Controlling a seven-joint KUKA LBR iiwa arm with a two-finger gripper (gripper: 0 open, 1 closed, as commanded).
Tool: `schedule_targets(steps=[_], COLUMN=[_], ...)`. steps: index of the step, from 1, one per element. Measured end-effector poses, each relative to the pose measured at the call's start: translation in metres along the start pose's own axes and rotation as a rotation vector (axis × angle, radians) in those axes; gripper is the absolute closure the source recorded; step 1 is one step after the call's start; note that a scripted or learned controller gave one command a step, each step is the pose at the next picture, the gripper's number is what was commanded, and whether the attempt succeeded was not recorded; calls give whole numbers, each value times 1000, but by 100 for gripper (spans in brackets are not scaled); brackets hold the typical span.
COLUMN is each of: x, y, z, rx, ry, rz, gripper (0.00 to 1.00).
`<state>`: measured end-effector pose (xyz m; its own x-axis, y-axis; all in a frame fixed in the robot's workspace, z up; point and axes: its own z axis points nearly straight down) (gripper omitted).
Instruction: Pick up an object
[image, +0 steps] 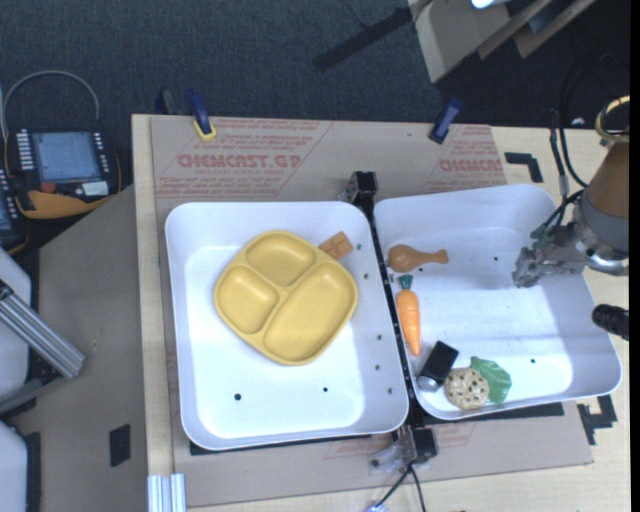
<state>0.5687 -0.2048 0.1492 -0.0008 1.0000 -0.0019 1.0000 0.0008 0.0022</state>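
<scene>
The gripper (532, 268), its state impossible to tell, hovers over the right bin (560, 385), seemingly approaching; next it must descend onto the carrot (409, 322).

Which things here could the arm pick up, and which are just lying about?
For the job: gripper, carrot, chicken leg, cookie, green leaf, black block, all in the right bin.
Lying about: yellow plate, left bin, blue clamps, handheld screen.
</scene>
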Motion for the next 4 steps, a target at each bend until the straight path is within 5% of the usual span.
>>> schedule_targets(steps=[2, 4], x=[9, 119], y=[-2, 36], z=[-92, -86], rx=[-5, -2], ry=[-1, 2], rz=[-1, -6], gripper=[100, 100])
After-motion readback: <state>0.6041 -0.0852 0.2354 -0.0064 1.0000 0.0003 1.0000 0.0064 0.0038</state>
